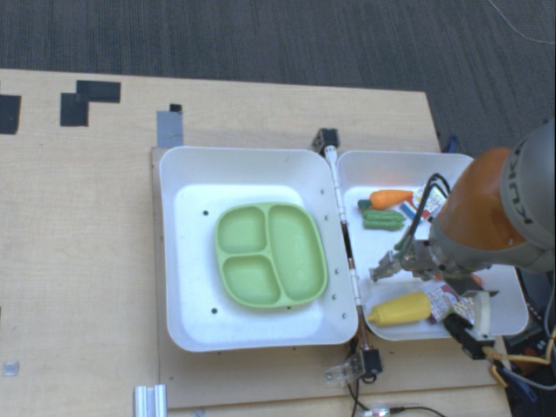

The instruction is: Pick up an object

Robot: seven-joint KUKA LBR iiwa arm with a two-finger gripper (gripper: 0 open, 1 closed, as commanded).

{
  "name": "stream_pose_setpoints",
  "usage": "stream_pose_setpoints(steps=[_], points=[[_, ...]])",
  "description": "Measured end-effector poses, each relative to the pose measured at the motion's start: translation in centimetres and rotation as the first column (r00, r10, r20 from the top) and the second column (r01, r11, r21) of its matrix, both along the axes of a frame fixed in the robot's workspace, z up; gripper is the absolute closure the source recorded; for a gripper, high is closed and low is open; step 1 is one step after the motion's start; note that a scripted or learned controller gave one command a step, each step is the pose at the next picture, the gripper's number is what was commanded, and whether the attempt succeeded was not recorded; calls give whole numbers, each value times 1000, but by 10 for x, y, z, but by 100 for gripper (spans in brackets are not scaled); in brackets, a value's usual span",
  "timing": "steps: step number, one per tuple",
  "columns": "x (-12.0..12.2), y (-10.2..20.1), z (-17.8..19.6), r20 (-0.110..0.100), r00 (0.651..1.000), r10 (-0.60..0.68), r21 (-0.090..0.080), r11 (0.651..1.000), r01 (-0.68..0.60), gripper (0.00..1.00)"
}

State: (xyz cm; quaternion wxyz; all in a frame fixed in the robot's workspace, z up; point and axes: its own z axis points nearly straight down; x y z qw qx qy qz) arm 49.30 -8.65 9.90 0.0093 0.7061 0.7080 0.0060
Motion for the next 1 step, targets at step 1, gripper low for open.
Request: stream_pose_setpoints(steps=[1], points=[[2,1,11,4,1000,2,0,1000,-2,100]])
